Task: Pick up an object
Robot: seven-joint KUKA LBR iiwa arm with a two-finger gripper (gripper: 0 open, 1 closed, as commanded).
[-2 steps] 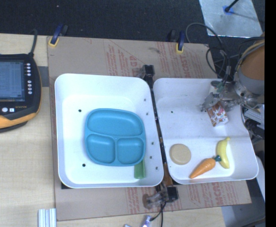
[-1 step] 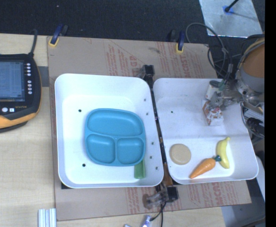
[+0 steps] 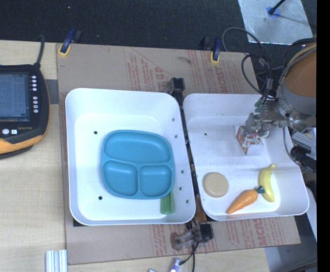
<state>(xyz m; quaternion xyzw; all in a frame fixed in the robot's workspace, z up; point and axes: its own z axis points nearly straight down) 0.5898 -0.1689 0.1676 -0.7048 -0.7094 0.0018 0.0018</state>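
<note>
Camera view, pincer low in right bin, carrot nearby

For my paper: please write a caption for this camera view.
Gripper low in the right bin, above cookie, carrot and banana.

The end effector is blurred (finger gap unreadable); arm cut off.

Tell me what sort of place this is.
Likely a robotics lab test bench: two white bins clamped to a cardboard sheet, a teach pendant at the left, and toy food such as a carrot.
</note>
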